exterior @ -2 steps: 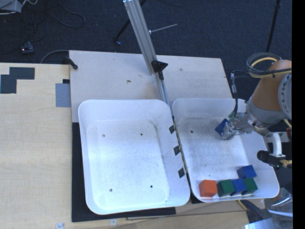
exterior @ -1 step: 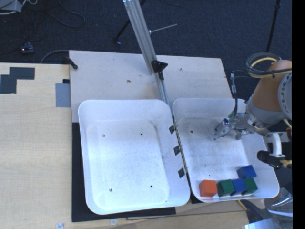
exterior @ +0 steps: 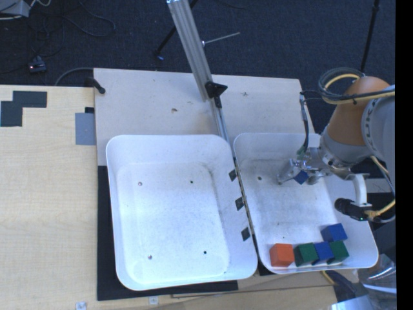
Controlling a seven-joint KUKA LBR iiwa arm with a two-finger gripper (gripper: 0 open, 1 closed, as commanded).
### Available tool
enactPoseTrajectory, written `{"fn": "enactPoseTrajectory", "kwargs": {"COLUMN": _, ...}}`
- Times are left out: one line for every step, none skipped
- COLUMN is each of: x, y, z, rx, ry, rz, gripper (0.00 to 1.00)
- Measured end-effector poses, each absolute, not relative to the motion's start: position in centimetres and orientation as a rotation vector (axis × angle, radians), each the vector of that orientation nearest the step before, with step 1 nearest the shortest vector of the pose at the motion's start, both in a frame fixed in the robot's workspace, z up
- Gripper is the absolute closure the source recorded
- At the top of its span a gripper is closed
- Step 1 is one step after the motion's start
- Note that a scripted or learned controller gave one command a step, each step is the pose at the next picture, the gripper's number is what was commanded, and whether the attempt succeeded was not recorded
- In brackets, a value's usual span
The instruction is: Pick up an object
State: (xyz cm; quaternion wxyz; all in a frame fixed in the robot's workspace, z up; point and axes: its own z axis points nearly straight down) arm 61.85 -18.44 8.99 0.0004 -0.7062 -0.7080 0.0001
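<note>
My gripper (exterior: 301, 173) hangs over the upper middle of the right bin (exterior: 271, 205), reaching in from the right. A small blue block (exterior: 301, 177) shows between its metal fingers, so it is shut on that block, held a little above the bin floor. Along the right bin's near edge lie more blocks: an orange one (exterior: 281, 254), a green one (exterior: 306, 254), a blue one (exterior: 322, 251) and another green one (exterior: 339, 250). A further blue block (exterior: 333, 232) sits just behind them.
The left bin (exterior: 129, 154) stands beside the right one, with black clips (exterior: 239, 203) along the shared edge. A slanted aluminium rail (exterior: 193, 50) rises behind the bins. Cables (exterior: 361, 206) hang off the arm at the right.
</note>
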Motion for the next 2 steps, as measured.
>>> {"fn": "enactPoseTrajectory", "kwargs": {"x": 65.46, "y": -16.6, "z": 9.08, "rx": -2.219, "ry": -2.225, "rz": -0.001, "gripper": 0.0}}
{"fn": "enactPoseTrajectory", "kwargs": {"x": 65.31, "y": -16.61, "z": 10.02, "rx": -2.21, "ry": -2.229, "rz": 0.005, "gripper": 1.0}}
